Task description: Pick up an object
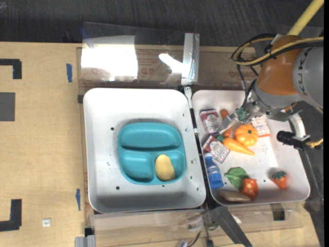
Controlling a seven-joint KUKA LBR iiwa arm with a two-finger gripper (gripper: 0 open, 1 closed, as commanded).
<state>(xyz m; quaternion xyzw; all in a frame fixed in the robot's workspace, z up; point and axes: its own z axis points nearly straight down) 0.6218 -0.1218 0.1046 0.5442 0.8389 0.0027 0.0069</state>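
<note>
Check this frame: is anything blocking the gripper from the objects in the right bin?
Nothing visible does. The gripper hangs over the right bin, just above the orange pumpkin and carrot, with no object over them.

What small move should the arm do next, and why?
Probably lower the gripper a little toward the orange pumpkin in the right bin: it hovers just above the pile, nothing is visibly held, and the pumpkin lies nearest.
</note>
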